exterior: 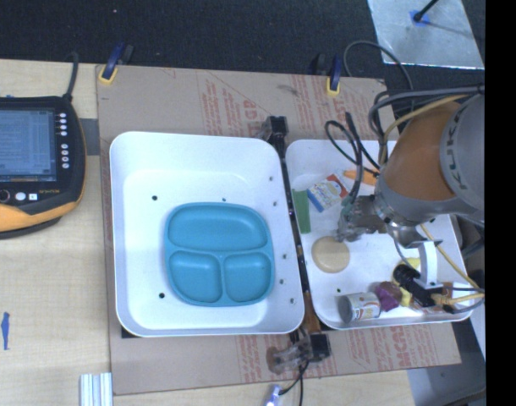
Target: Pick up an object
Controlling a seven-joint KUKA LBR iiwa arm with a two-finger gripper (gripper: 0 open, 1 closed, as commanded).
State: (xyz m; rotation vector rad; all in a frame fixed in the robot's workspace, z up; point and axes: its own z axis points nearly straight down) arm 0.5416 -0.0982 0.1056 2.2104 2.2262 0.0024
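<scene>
2 glossy white bins (131, 227); the pincer (353, 229), grip unclear, nears a round tan disc (331, 255).

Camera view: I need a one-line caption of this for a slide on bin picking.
Gripper lowered into the cluttered right bin above a tan disc; blue divided tray in the left bin.

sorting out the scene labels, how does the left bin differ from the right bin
The left bin holds one thing, a blue divided plate; the right bin holds several small things, among them a tan round piece and a green strip. The gripper hangs over the right bin, not the left bin. Both are shallow, white and set side by side.
</scene>
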